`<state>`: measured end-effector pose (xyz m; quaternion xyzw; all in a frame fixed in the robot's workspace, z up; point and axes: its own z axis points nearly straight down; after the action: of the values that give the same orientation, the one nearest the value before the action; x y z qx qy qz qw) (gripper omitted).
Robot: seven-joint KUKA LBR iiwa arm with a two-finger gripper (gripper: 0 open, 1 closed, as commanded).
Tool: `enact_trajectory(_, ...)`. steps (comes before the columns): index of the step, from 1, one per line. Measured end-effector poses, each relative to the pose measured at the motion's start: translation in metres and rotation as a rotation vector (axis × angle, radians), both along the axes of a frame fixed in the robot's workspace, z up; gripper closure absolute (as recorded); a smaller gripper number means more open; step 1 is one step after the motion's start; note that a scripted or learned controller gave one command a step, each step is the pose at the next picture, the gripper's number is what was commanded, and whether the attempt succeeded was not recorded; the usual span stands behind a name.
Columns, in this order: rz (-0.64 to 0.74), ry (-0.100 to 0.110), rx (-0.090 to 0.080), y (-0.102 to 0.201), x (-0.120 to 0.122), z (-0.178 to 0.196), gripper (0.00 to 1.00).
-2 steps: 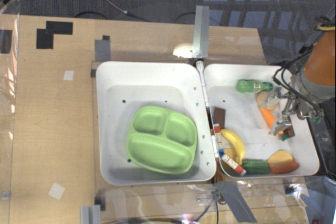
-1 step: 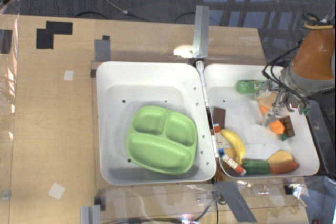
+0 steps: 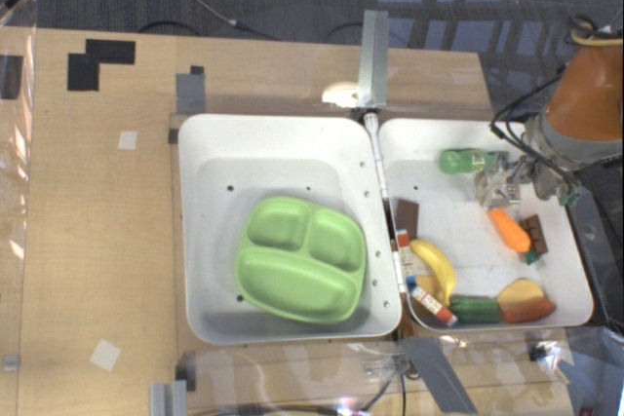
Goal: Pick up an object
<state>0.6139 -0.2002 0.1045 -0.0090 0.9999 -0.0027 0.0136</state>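
The right bin (image 3: 458, 136) holds several toy foods. A green bottle (image 3: 462, 161) lies near its back, and an orange carrot (image 3: 509, 230) lies at mid right. A yellow banana (image 3: 435, 268), a dark green cucumber (image 3: 475, 309) and a brown-and-yellow bread piece (image 3: 525, 300) line the front. A brown chocolate bar (image 3: 534, 236) rests beside the carrot. My gripper (image 3: 499, 188) hangs over the bin between the bottle and the carrot, just above the carrot's upper end. Nothing shows between its fingers.
The left bin (image 3: 210, 170) carries a green divided plate (image 3: 300, 258). A brown bar (image 3: 406, 217) and a small red-and-blue item (image 3: 430, 298) lie by the right bin's left wall. A metal post (image 3: 373, 58) stands behind the divider. The orange-banded arm (image 3: 588, 97) enters from the right.
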Motion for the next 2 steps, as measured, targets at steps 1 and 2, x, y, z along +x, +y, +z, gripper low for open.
enact_trajectory(1, 0.000, 0.001, 0.000, 0.000, 0.000, -0.001, 0.00)
enact_trajectory(2, -0.076, 0.013, 0.004, 0.015, -0.028, -0.015, 0.00)
